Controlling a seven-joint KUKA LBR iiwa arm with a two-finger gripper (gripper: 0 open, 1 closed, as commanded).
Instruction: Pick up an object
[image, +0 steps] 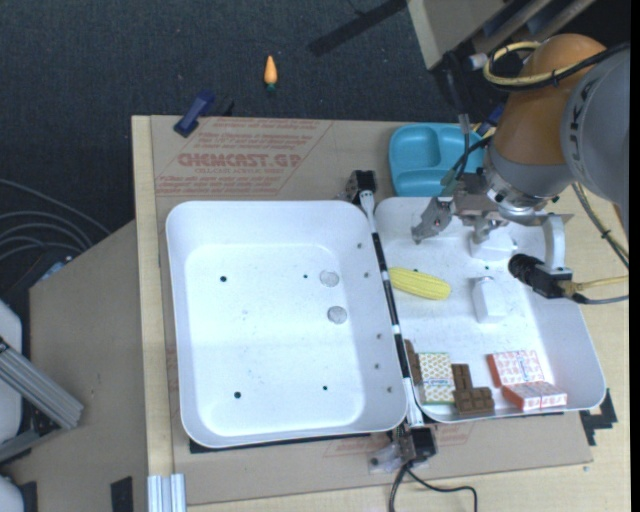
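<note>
Corn cob (420, 285) lies in the right bin (545, 325), on the bin's floor close to the wall on the view's left, about halfway along that wall, long axis running roughly across the bin. End effector (455, 222) hangs over the far end of the same bin, released: fingers (428, 222) spread apart, nothing between them, not touching the cob. Grey arm with the orange band (545, 75) comes in over the bin's far right corner. White block (482, 300) sits near the middle of the bin floor, just right of the cob and apart from it. Along the bin's near wall, going from view-left to view-right: patterned box (434, 377) in the near left corner, brown chocolate piece (470, 392) just beside it (can't tell if they touch), then red-and-white boxes (525, 382) toward the near right corner. Blue dish (425, 160) stands on the desk (250, 150) just beyond the bin's far wall, outside the bin. Left bin (180, 235) butts against the right bin's view-left wall. Off the desk, well beyond the bin's far left: small orange thing (270, 70) on the dark floor and a blue thing (193, 113) at the desk's edge, both too small to identify.
</note>
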